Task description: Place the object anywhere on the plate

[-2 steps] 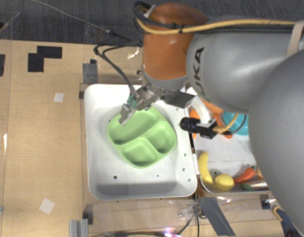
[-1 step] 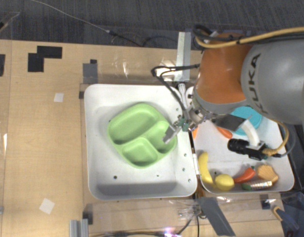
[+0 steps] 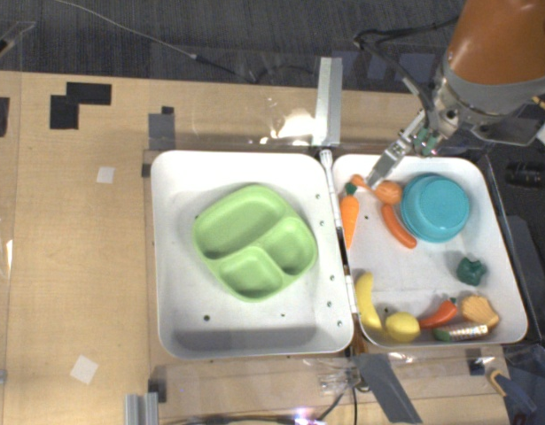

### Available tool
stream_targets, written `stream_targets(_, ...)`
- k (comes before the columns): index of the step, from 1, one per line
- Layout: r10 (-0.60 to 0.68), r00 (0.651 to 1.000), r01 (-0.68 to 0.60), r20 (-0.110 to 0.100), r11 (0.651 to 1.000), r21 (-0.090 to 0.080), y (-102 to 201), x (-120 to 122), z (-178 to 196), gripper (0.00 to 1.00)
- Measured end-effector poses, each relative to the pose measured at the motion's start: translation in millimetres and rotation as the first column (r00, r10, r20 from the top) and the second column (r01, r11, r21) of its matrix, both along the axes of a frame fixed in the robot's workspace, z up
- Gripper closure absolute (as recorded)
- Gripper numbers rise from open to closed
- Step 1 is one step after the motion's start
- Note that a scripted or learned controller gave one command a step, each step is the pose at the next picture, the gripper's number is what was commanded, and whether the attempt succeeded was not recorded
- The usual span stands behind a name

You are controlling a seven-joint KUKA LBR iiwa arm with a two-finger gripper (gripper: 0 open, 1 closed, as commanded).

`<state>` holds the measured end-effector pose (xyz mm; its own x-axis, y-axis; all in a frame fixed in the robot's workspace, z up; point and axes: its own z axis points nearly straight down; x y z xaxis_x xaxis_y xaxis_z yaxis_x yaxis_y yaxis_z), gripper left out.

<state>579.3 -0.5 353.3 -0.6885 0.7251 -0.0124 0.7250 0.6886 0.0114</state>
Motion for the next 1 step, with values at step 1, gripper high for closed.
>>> stream_targets(1,0.089,0.996,-0.089,-0.011,0.996,0.005,95.6,-79.7,-23.6,0.0)
